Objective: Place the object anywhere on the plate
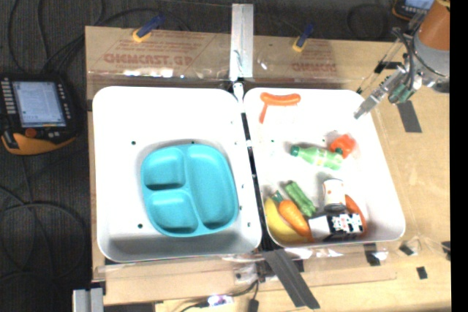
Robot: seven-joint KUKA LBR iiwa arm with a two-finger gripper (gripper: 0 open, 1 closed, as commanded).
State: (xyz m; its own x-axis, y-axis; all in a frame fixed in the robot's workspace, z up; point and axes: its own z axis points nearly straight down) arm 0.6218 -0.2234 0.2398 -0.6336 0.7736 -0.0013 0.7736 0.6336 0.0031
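A turquoise divided plate [190, 190] lies in the left white bin [117, 120]. The right bin [380, 179] holds several toy foods: an orange sausage [280, 99] at the back, a green bottle [315, 154] and a small orange piece [342, 144] in the middle, and a banana [279, 227], a carrot [291, 214], a green vegetable [298, 197], a white bottle [333, 191] and a black-and-white carton [337, 224] at the front. My gripper [376, 99] hangs over the right bin's back right corner, apart from all of them, with nothing seen in it.
The bins' shared wall [250, 164] runs between plate and foods. A metal bracket [242, 40] stands behind the bins. Two pendants sit off the bench, one far left [35, 113], one at the back right [414, 0]. Bare bench [424, 179] lies to the right.
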